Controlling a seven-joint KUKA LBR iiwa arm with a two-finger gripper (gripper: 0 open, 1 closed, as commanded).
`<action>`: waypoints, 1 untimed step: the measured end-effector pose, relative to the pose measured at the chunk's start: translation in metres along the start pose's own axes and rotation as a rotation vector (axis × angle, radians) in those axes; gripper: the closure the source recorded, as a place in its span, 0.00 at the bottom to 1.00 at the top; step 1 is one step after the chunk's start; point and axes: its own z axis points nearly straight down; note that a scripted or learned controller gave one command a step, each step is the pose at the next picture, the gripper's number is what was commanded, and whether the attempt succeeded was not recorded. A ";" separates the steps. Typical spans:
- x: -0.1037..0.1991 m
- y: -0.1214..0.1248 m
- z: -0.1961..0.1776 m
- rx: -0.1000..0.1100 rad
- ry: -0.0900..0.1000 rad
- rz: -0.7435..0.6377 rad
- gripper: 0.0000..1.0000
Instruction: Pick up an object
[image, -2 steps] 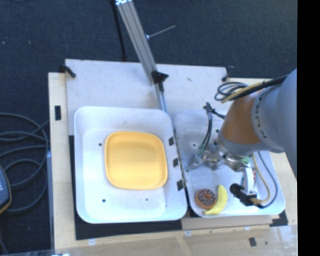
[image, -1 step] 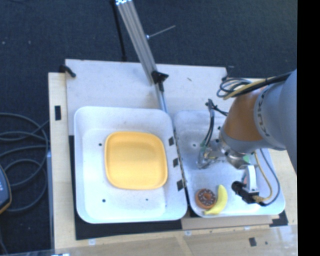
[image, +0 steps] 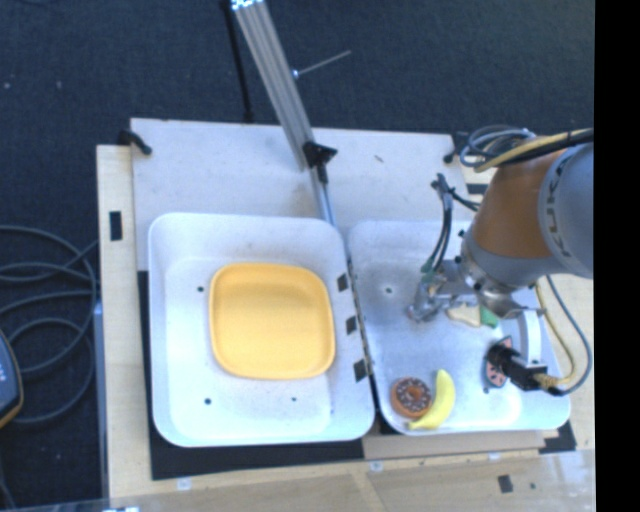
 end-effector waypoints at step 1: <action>0.000 0.009 -0.060 0.000 0.000 -0.001 1.00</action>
